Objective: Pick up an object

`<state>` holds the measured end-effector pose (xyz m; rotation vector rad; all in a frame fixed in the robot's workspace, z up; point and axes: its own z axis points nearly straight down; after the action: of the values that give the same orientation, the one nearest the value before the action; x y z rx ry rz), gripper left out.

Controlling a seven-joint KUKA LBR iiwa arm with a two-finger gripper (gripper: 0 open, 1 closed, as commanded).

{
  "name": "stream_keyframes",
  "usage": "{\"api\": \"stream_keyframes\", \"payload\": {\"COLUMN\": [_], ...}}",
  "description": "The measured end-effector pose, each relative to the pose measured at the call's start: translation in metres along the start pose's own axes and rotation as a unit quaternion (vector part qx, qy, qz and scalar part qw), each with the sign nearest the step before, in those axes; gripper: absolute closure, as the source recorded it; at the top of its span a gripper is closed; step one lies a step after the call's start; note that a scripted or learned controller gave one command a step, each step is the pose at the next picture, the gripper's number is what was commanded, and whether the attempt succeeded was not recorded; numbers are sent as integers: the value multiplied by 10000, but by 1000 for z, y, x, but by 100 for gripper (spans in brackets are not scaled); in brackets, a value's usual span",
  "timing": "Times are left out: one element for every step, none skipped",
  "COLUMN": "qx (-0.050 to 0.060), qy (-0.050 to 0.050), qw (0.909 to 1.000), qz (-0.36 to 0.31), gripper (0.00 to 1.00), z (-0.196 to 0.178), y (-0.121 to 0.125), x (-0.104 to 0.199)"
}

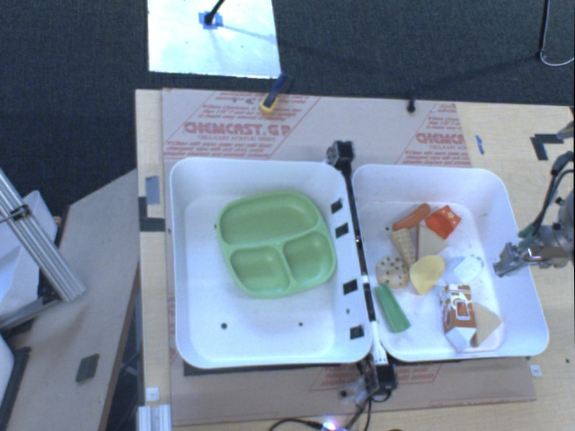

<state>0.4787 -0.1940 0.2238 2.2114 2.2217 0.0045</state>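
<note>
The gripper (514, 260) hovers over the right shallow white plastic bin's (512, 206) right rim; I cannot tell its state. Left of it in that bin lie small toy foods (429, 272). A green 3-compartment plate (275, 243) sits in the left bin (202, 321).

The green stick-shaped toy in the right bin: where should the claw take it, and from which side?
Probably at the middle of the green stick-shaped toy, coming straight down from above, fingers across its narrow width. It lies flat and long, running from upper left to lower right, close beside the right white bin's left wall. The round speckled cookie sits near its upper end, so the middle looks freer.
</note>
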Motion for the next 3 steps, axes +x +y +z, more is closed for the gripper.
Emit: {"api": "stream_keyframes", "payload": {"qx": [18, 11, 13], "qy": [14, 20, 21], "qw": [10000, 10000, 10000], "qz": [-21, -31, -28], "gripper": [100, 100, 100], "z": [9, -3, -7], "y": [25, 57, 90], "x": [43, 93, 142]}}
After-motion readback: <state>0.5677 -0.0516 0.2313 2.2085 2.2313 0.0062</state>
